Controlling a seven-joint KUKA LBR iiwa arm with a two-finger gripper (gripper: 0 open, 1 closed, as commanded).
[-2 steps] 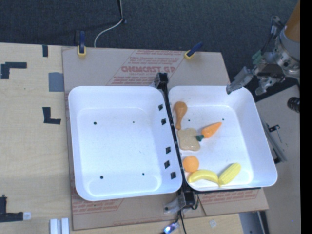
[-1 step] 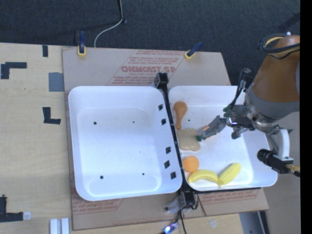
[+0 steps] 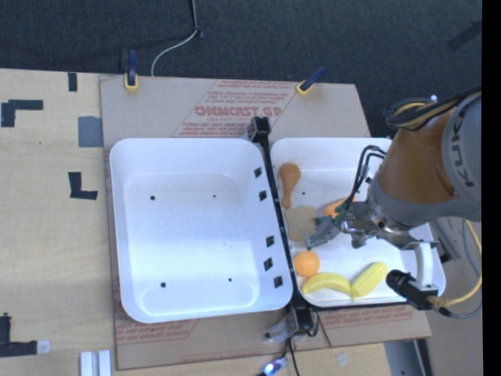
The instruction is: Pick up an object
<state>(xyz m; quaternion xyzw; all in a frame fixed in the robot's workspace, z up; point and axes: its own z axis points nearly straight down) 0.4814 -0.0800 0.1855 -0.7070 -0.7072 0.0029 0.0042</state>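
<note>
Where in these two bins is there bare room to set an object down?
The left bin offers bare floor wall to wall. The right bin is crowded: orange, banana, corn, wooden piece and the gripper; its top strip is barest.

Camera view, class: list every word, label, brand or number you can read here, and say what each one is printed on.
"CHEMCAST G.P", red print on the brown board under the two bins; the last letters are uncertain.
Smaller red print above and below that line on the board: too blurred to read.
"KU", large dark letters on the grey arm, cut off at the frame's edge.
Red print on the board's front edge: unreadable.
</note>
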